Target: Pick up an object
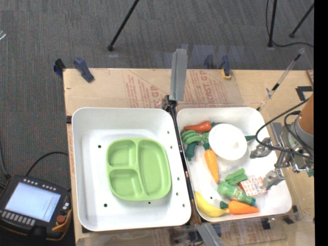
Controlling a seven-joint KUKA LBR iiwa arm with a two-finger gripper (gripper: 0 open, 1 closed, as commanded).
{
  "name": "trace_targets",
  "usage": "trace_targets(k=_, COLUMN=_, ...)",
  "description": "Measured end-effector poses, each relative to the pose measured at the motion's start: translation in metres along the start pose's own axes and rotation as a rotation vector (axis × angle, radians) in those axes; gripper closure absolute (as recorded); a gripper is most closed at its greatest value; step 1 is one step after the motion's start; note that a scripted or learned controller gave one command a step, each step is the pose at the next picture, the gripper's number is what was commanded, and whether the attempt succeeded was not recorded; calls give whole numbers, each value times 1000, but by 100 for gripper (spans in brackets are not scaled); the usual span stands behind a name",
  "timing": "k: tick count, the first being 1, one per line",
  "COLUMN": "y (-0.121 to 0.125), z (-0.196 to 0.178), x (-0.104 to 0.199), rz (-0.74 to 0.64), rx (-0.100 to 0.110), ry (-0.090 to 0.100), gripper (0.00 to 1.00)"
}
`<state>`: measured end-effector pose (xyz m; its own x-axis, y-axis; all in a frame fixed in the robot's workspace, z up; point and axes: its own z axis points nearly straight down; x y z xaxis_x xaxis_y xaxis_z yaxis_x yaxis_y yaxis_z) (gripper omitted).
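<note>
Camera view: hand (270, 164) open, gripping nothing, over right bin's (256, 114) right side; red-white packet (252, 186) just left below it, your nearest pick

The big grey robot arm with the orange band (312, 118) is cut off by the right side, so most of it can't be seen. Its metal gripper (268, 166) hangs over the right white bin (238, 113), and it covers part of the small red and white packet (251, 186). The words on that packet are too small to read. The round white bowl (227, 141) hides part of the green plastic veggies (191, 140) beside it. The handheld screen box (35, 206) is cut off at the left.
</note>
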<state>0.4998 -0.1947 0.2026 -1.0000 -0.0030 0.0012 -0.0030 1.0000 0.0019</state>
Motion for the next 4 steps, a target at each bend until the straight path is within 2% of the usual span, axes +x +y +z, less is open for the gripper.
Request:
trace_targets(k=1, y=61, z=116, x=-19, rz=27, rx=-1, ry=0, gripper=0)
trace_targets(k=2, y=63, z=106, x=-20, rz=21, rx=0, ry=-1, gripper=100)
trace_targets(k=3, y=64, z=106, x=-20, rz=20, rx=-1, ry=0, gripper=0)
trace_targets(k=4, y=106, z=116, x=-28, rz=206, rx=0, ry=2, gripper=0)
